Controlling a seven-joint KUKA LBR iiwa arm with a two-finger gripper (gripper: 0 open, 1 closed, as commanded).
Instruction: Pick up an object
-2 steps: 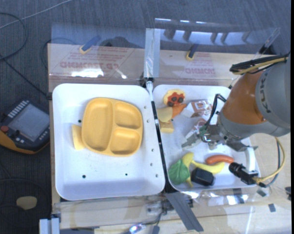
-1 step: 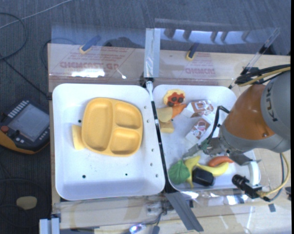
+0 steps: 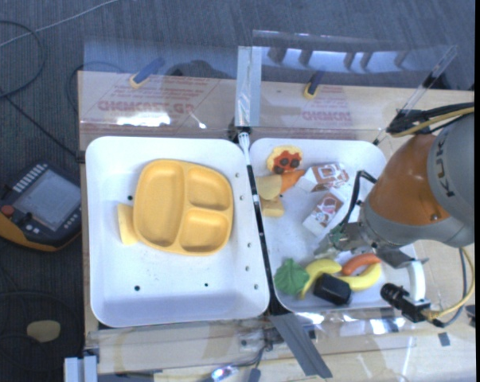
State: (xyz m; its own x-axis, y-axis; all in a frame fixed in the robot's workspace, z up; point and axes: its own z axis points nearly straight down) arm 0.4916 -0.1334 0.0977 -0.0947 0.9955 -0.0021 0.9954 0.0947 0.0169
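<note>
The right bin (image 3: pixel 375 156) holds several toy items. A pizza slice (image 3: pixel 284 160) lies at its back, with an orange piece (image 3: pixel 292 180) and yellow pieces (image 3: pixel 270 191) beside it. Two small cartons (image 3: pixel 329 175) (image 3: pixel 323 212) sit in the middle. At the front lie a green leafy piece (image 3: pixel 290 277), a yellow banana (image 3: pixel 335 267), a red-orange piece (image 3: pixel 360 262) and a black object (image 3: pixel 331 290). My gripper (image 3: pixel 345 243) hangs low over the bin's front right, just above the banana and the red-orange piece. The wrist hides its fingertips.
The left bin (image 3: pixel 104 293) holds a yellow divided plate (image 3: pixel 182 206) with a pale yellow piece (image 3: pixel 126 224) against its left edge. A low wall (image 3: pixel 255 213) separates the bins. The grey and orange arm (image 3: pixel 419 197) covers the right bin's right side.
</note>
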